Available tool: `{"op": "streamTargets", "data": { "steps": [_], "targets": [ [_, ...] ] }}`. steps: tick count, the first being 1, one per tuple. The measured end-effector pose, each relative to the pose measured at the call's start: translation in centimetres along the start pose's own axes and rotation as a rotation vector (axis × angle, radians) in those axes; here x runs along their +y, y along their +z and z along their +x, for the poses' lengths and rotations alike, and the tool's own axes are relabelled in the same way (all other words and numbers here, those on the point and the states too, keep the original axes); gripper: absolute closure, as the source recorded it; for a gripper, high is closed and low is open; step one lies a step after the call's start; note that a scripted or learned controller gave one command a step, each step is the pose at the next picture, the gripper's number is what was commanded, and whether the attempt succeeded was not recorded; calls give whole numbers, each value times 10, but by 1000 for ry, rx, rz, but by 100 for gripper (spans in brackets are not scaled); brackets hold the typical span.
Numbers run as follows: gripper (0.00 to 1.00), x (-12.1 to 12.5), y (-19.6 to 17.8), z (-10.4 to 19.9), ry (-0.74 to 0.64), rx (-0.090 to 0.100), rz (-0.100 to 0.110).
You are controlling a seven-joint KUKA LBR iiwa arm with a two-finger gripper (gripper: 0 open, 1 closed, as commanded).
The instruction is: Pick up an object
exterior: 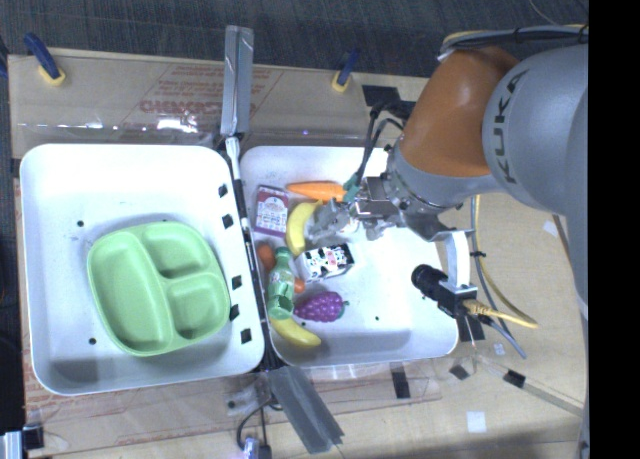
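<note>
**Gripper low over the crowded right bin**

Reaching in from the right with the arm (500, 127), its bulk covering the right bin's (390, 287) far right corner and being cut off at the picture's top right. Hanging the gripper (335, 215) low over the far middle of that bin, just right of a banana (297, 227) and just near of a carrot (315, 189). Not showing clearly whether the gripper is apart or together, nor anything caught in it: too small and tangled with cables to tell. Not making plain whether it is touching the banana.

Holding the loose things along the left side of the right bin:
- carrot lying farthest, crosswise
- red packet (270, 212) left of the banana, print too small to read
- black-and-white box (328, 261) just near of the gripper
- green bottle (283, 282) against the left wall, partly covering something orange (265, 255) that is hard to identify
- purple grapes (320, 307) just right of the bottle
- second banana (295, 332) nearest, in the near left corner

Holding in the left bin (60, 207) a green divided tray (160, 287), lying flat and turned at a slant.

Resting both bins on the bench (120, 87), with two blue clamps (45, 59) at its far edge.
</note>
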State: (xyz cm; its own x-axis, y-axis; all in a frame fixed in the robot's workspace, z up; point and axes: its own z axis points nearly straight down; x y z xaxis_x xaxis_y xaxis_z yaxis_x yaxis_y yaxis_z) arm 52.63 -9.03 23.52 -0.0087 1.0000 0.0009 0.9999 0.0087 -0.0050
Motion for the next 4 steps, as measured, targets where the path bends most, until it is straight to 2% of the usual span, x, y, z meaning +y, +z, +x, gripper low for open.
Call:
{"op": "streamTargets", "data": {
  "steps": [1, 2, 3, 4],
  "targets": [
    [0, 55, 102, -5, -52, -1, 0],
    [0, 99, -21, -18, 58, -1, -4],
    [0, 132, 118, -35, 101, -1, -5],
    [0, 134, 138, -60, 419, 3, -10]
  ]
}}
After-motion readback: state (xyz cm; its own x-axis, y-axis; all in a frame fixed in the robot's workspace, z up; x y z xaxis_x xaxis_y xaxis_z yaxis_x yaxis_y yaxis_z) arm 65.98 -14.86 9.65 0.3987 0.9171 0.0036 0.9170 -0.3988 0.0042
